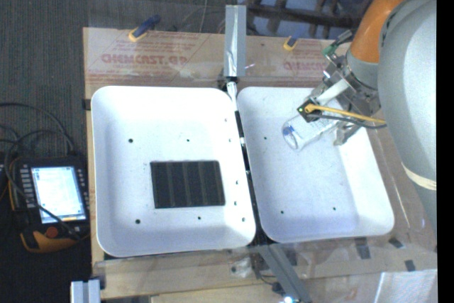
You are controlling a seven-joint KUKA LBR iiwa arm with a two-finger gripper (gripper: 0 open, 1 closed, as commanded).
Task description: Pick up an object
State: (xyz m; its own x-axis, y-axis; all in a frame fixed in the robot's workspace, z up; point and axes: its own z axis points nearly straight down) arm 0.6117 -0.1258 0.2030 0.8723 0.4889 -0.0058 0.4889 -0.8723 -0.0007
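A clear plastic bottle with a blue end [301, 133] is in the right bin [319, 216], in its upper part, lying roughly sideways with the blue end to the left. My gripper [335, 127] is right at the bottle's right end, low over the bin; the wrist hides where they meet. Whether the bottle is held or rests on the bin floor cannot be made out. A black ribbed rectangular slab [186, 183] lies flat in the middle of the left bin [120, 117].
The grey arm with its orange band [379, 18] covers the right bin's upper right corner and right rim. A raised divider [243, 152] separates the bins. A handheld screen unit [53, 195] sits on the floor to the left of the bench.
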